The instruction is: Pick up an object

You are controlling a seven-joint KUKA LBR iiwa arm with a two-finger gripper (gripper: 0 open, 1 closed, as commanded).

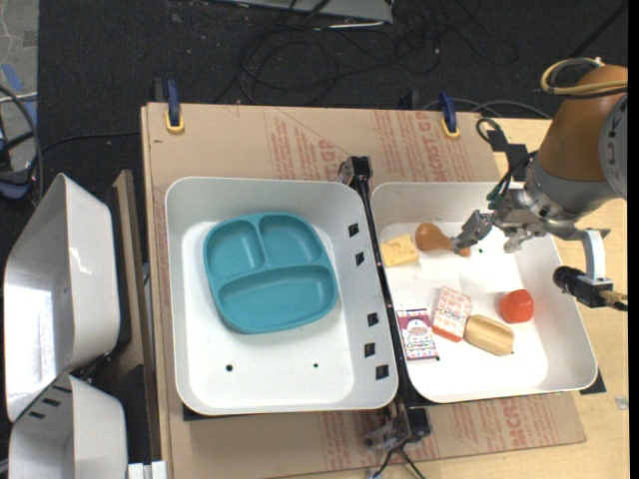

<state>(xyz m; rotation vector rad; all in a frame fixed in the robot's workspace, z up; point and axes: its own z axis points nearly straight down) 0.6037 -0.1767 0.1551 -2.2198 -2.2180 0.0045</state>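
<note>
end effector: low over the right bin's upper middle, tip just beside the brown piece; finger spacing could not be told
brown piece: task object, rounded, tan-orange, smooth, lay in the right bin near its upper left
yellow wedge: pale, just left of the brown piece
red item: small, round
bread roll: tan, oblong
cartons: two small printed packs
left bin: held teal divided plate
</note>
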